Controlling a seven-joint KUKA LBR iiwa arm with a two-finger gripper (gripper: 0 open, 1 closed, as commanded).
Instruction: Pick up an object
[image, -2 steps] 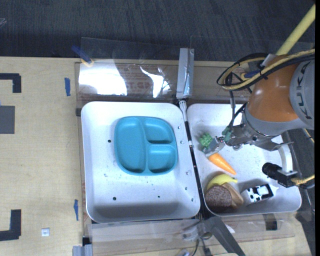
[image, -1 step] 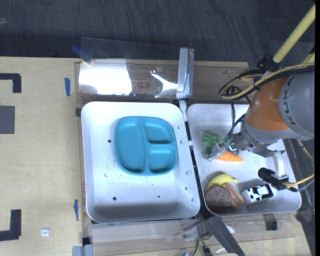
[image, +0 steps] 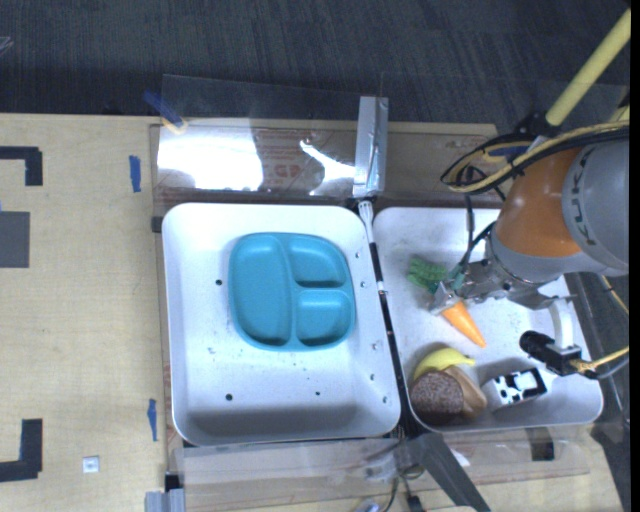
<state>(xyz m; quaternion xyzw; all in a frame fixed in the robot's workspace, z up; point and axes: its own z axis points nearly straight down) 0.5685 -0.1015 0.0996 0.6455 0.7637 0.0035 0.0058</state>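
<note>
Orange carrot (image: 463, 322) lies mid right bin (image: 580, 405), green top toward far edge. Our pincer (image: 455, 293) sits at carrot's leafy end, we judge lining up grasp; finger spread: cannot tell.

I see a toy carrot (image: 463, 321) with an orange cone body and a green leafy top (image: 428, 273), lying slantwise in the right bin (image: 580, 400), its tip pointing toward the bin's near edge. The end effector (image: 452, 292) sits right at its upper end, touching or just above it; I cannot tell whether it is gripped.
</note>
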